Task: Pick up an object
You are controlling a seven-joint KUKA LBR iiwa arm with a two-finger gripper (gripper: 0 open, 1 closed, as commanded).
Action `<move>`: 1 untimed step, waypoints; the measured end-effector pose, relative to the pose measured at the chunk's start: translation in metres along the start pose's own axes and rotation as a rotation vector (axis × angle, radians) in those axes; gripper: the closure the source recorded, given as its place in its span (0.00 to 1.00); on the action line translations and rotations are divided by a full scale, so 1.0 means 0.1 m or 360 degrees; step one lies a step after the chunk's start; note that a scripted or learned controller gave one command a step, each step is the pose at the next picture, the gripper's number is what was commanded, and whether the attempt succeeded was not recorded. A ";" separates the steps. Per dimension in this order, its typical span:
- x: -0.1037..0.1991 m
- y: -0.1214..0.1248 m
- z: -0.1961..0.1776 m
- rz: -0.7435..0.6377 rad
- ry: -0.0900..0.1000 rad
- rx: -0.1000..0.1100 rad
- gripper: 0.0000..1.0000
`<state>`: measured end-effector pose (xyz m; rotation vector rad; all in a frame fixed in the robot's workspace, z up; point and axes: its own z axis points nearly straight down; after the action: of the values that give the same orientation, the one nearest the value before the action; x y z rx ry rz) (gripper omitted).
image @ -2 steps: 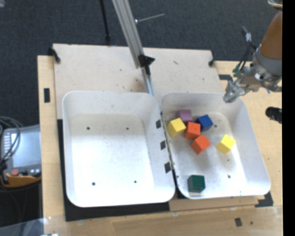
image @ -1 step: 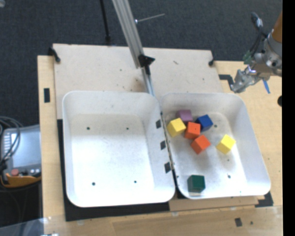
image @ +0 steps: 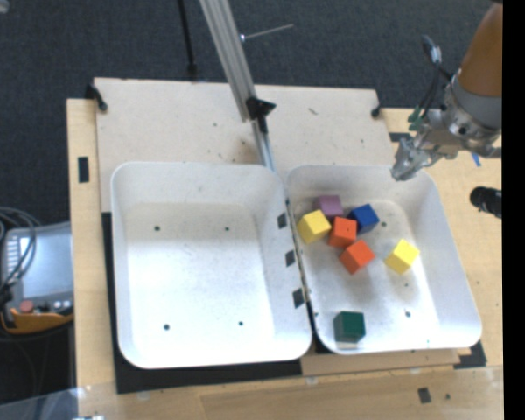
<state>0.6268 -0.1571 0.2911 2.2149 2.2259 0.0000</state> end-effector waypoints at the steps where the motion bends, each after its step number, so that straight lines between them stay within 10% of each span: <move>1: 0.49 -0.12 -0.03 -0.0003 0.0003 0.0000 1.00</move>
<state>0.6150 -0.1084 0.2941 2.2137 2.2285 0.0021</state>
